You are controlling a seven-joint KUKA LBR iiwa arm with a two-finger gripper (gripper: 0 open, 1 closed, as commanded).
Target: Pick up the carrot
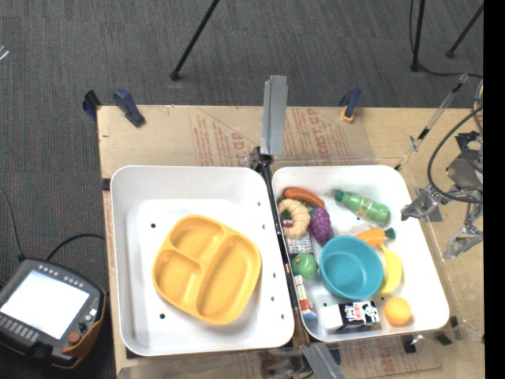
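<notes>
- Lying in the right bin [410,212], the carrot [371,234] rests between the teal bowl [350,268] and the green bottle [363,206], its green tip pointing right.
- It touches or nearly touches the bowl's rim, with a yellow banana [391,268] just beside it.
- It looks like a small plastic toy: probably light, stiff and smooth, so it may slip or roll under a loose pinch.
- The thick orange middle, taken across its width, seems the surest hold; the bowl side leaves little room for a finger.
- The pincer [465,239] hangs at the bin's right edge, well apart from the carrot; whether it stands open or closed cannot be told.
</notes>
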